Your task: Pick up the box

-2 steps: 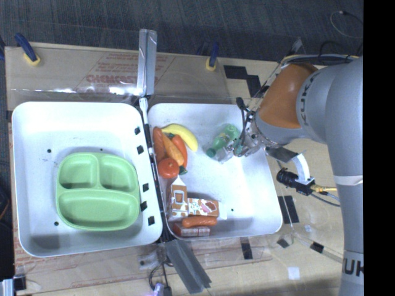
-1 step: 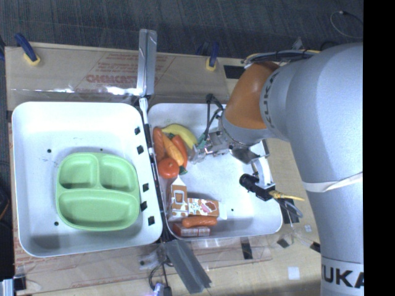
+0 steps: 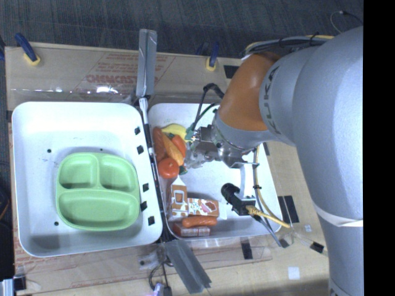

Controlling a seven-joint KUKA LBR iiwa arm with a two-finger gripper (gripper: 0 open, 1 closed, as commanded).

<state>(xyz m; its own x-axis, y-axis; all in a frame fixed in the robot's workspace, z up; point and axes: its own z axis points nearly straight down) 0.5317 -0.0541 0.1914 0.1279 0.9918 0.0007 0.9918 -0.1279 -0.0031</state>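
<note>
Below, box [image 3: 192, 206] in right bin [image 3: 210, 111], end effector [image 3: 196, 150] above toy food [image 3: 168, 148]

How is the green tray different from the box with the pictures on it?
The tray is plain light green, while the box is brown and white with printed pictures. The tray looks much bigger than the box. The tray has three shallow sections; the box is a closed carton lying flat. The tray sits alone in the left bin, while the box lies among toy foods in the right bin. Both lie flat.
</note>
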